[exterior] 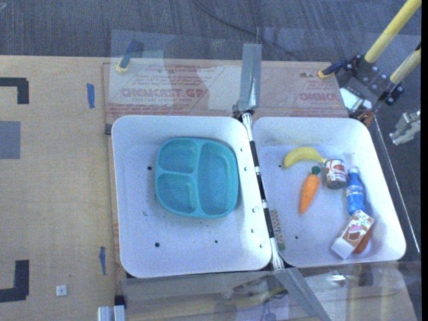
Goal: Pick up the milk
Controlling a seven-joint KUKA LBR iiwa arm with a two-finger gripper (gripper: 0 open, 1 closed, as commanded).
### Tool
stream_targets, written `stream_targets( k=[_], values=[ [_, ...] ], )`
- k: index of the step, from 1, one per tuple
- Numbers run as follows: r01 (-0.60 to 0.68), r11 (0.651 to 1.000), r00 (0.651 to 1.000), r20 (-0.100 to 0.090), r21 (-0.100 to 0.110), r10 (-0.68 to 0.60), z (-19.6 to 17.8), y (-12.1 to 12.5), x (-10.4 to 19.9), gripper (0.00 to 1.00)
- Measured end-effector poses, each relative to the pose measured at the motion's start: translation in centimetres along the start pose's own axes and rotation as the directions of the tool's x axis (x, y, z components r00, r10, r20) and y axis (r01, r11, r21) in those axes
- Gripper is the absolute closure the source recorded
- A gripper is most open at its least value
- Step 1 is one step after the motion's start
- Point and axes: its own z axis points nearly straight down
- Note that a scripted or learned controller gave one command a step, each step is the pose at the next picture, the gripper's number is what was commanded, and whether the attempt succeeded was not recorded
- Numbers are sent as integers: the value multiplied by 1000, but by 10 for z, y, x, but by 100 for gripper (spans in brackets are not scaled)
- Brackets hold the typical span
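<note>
Milk carton (pixel 352 235) lies flat in right bin (pixel 382 154), near-right corner, long axis diagonal. Hand (pixel 406 127) beyond far-right rim; finger state: cannot tell.

My one fixed cam sat above bench (pixel 53 179), looked down slanted, framed both white bins (pixel 127 246) whole, fairly far off.

Left bin (pixel 134 246): teal divided plate (pixel 197 177). Right bin (pixel 384 246): banana (pixel 302 155), carrot (pixel 308 190), can (pixel 336 172), blue bottle (pixel 354 192), milk carton (pixel 353 234) near front right corner.
</note>
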Motion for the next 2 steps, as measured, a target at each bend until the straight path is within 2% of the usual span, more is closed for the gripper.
stream_targets(
  k=[1, 2],
  values=[
    [74, 997, 997, -1, 0, -74, 110, 0, 7, 100],
    [-184, 983, 983, 0, 1, 184, -1, -65, -14, 100]
  ],
)
